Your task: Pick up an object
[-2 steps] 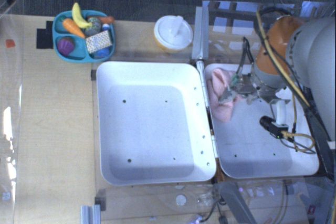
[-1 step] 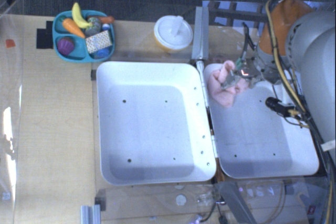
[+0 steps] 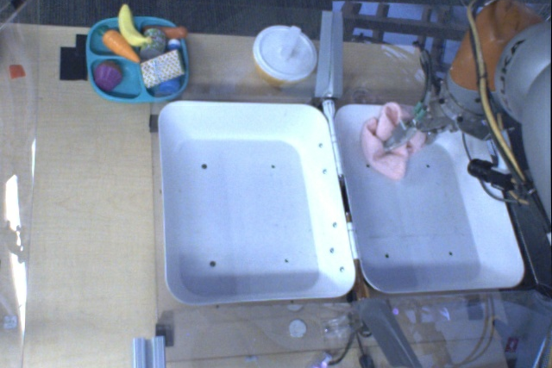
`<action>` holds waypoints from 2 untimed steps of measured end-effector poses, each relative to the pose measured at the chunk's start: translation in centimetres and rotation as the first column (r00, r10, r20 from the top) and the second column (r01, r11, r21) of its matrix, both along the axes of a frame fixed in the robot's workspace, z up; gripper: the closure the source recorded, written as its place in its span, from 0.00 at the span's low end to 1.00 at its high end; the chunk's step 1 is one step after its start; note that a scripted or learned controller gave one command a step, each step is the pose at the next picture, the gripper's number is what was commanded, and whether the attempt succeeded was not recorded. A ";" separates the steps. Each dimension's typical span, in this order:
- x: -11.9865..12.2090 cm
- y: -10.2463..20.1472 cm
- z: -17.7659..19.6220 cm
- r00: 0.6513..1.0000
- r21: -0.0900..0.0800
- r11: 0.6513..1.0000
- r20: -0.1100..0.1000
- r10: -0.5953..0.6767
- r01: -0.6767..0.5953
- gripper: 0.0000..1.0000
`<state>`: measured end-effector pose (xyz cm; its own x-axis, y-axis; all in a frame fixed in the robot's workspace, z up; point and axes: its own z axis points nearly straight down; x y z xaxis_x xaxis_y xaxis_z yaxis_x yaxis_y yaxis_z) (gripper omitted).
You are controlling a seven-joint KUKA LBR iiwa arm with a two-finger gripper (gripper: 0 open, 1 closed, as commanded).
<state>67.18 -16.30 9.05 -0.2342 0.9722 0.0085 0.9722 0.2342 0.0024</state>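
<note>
Tool: tool sits low in the right bin, fingers on the pink cloth; its grip state cannot be told from this view.
Cloth: pink cloth lies bunched in the upper left part of the right bin, touching the tool.
Arm: grey arm reaches in from the right, cables trailing along it.
Left bin: left bin stands just beside the right bin.
Surface: surface carries a blue tray of toy food and a white lidded cup behind the bins.
Progress: judged as the grasp stage; tool has reached the cloth, lift not yet confirmed.
Remaining: secure the cloth and raise it clear of the bin.
</note>
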 end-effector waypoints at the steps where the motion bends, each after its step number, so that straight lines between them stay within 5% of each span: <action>1: -0.2 4.2 0.2 0.997 -0.022 0.997 0.002 0.075 -0.075 0.00; 2: -0.5 4.6 0.2 0.965 -0.028 0.965 -0.012 0.261 -0.261 0.00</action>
<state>66.65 -11.68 9.20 -0.4799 0.8772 -0.0155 0.8773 0.4797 -0.0153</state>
